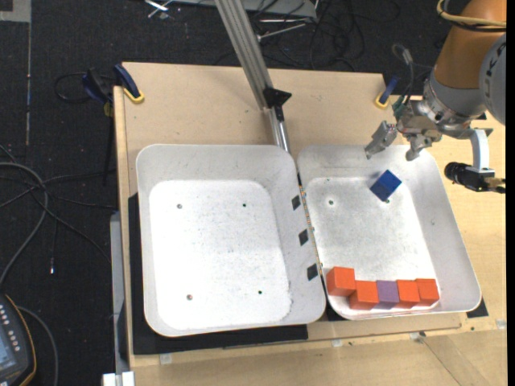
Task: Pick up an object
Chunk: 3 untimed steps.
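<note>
**Jaws spread above the right bin, blue block lying loose beneath**

The arm (471, 47) is seen reaching in from the 3 o'clock side of the view, its orange band uppermost and the grey wrist below it. The gripper (398, 145) is held over the far rim of the right bin (451, 232), toward 1 o'clock in the view. Its jaws are seen spread apart, with nothing between them.

A blue block (386, 185) is found just below the jaws, at about 6 o'clock from them, near but apart from the fingertips. It is seen tilted, one corner turned toward the near edge, over the far part of the right bin's floor; whether it rests flat cannot be told.

Along the near wall of the right bin, at 6 o'clock from the blue block and well apart from it, a row of blocks is lined up touching one another: an orange block (340, 279) at the left end, set slightly farther back, then another orange block (366, 294), a purple block (387, 292), and two more orange blocks (418, 291).

The left bin (161, 167) is placed just beside the right one, at its 9 o'clock, their rims overlapping at the middle. Both are carried on the tan worktop (201, 103). A slanted metal pole (245, 43) is seen crossing the worktop at 12 o'clock.
</note>
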{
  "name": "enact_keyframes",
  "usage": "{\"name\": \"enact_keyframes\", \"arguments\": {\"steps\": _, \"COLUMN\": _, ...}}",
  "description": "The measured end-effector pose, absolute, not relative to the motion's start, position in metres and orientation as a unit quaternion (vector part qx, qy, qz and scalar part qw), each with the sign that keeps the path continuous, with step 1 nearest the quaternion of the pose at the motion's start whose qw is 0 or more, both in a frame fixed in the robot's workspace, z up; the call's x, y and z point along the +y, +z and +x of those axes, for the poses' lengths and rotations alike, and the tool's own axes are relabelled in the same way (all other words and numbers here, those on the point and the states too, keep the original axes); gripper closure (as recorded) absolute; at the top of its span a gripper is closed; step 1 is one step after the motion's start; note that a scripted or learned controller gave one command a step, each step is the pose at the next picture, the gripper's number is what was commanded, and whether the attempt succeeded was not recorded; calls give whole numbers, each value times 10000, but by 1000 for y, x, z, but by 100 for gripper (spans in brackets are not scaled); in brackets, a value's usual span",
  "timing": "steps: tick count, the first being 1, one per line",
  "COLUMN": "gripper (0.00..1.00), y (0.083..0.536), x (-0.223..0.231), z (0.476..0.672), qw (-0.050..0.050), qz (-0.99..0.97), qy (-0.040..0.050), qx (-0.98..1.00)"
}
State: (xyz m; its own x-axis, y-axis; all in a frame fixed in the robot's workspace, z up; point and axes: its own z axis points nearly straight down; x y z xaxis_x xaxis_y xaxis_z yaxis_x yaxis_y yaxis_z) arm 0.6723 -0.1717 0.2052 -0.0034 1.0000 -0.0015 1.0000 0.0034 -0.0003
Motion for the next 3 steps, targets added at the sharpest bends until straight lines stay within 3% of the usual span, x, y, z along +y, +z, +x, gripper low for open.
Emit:
{"name": "enact_keyframes", "arguments": {"steps": 1, "gripper": 0, "y": 93, "x": -210, "z": 659, "qw": -24, "qz": 7081, "qy": -26, "qx": 7061}}
{"name": "enact_keyframes", "arguments": {"steps": 2, "gripper": 100, "y": 109, "x": -208, "z": 663, "qw": 20, "qz": 7069, "qy": 1, "qx": 7073}}
{"name": "enact_keyframes", "arguments": {"steps": 3, "gripper": 100, "y": 240, "x": -143, "z": 660, "qw": 38, "qz": 7047, "qy": 32, "qx": 7095}}
